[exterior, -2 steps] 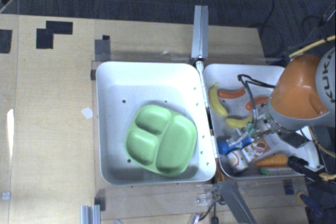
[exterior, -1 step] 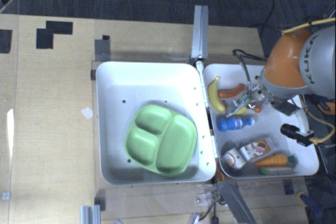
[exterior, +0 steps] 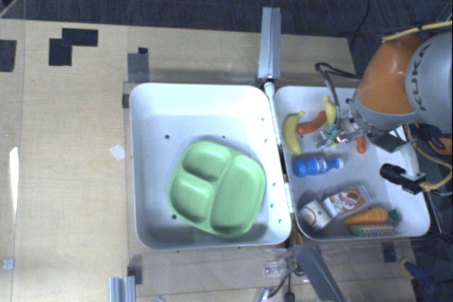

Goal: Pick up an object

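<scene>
Carrot (exterior: 368,216) and carton (exterior: 345,201) sit untouched at the bin's (exterior: 422,226) near edge
Gripper (exterior: 335,136) hovers low by the banana (exterior: 291,132), probably lining up a grab; can't tell its state

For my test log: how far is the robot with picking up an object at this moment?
Done: the arm has reached into the right bin, and the gripper is low among the items near the banana. In hand: no object is visible between its fingers. Left: the grasp and lift; the blue bottle, carrot and carton lie in the bin.
</scene>
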### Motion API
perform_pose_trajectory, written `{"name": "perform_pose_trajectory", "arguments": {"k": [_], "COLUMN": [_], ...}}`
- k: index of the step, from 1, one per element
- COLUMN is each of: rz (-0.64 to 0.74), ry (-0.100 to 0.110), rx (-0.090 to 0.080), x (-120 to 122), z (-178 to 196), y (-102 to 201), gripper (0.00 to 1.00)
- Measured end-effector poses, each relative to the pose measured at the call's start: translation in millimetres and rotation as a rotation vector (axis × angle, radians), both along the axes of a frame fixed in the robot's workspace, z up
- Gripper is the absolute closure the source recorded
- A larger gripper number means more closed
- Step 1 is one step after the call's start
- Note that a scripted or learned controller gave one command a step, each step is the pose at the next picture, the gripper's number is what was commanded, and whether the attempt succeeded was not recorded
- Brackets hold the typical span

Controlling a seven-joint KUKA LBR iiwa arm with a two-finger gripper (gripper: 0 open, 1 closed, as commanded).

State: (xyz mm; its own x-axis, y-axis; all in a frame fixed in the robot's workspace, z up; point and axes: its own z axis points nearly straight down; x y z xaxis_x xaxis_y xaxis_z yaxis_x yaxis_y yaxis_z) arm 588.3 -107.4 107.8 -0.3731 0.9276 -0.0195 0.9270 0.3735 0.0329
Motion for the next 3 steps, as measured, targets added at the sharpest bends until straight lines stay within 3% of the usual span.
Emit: {"name": "perform_pose_trajectory", "arguments": {"k": [1,3], "rz": [0.042,0.056], "ry": [0.034,0.030], "rx": [0.004,0.001], "x": [50.4,55.1], "z": [124.4,141.3], "y": [19.1,21.7], "gripper": [1.00,1.00]}}
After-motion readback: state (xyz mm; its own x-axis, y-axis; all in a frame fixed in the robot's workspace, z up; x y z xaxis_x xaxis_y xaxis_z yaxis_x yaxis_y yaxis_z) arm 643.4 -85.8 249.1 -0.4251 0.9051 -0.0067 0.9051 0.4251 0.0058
